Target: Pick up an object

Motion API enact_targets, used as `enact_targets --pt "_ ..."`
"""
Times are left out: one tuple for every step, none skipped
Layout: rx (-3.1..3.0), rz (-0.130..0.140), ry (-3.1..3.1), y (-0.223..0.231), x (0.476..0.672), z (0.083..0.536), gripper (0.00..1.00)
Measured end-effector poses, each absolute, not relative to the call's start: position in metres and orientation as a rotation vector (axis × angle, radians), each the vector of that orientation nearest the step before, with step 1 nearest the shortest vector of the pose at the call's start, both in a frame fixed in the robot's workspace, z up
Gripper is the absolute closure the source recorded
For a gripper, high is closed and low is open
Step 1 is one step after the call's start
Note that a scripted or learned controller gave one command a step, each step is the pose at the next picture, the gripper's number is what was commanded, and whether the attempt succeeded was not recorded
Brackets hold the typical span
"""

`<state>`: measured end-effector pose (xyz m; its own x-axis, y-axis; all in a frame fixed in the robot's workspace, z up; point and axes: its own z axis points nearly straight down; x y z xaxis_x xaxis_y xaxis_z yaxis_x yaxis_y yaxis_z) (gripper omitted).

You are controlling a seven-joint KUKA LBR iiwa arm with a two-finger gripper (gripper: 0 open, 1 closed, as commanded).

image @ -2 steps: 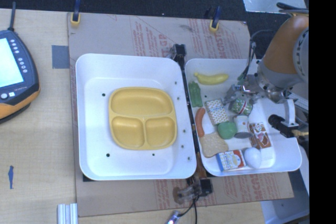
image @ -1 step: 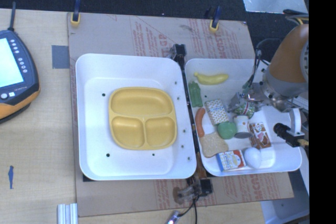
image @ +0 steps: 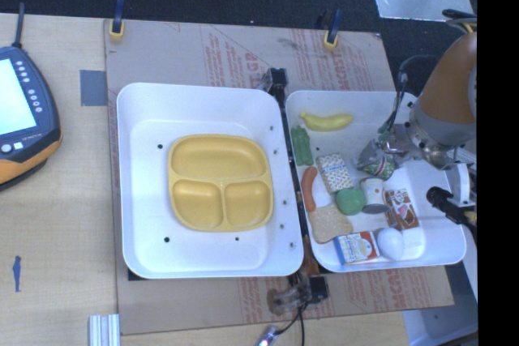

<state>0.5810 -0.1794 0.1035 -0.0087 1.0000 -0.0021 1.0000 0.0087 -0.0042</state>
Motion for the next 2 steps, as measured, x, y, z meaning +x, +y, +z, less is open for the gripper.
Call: enact_targets --pt "-2.217 -0.004 -2.236 -0.128 0.631 0.098 1.00" --pt "-2.213 0.002 -2.227 -0.046 0.580 0.193 1.00"
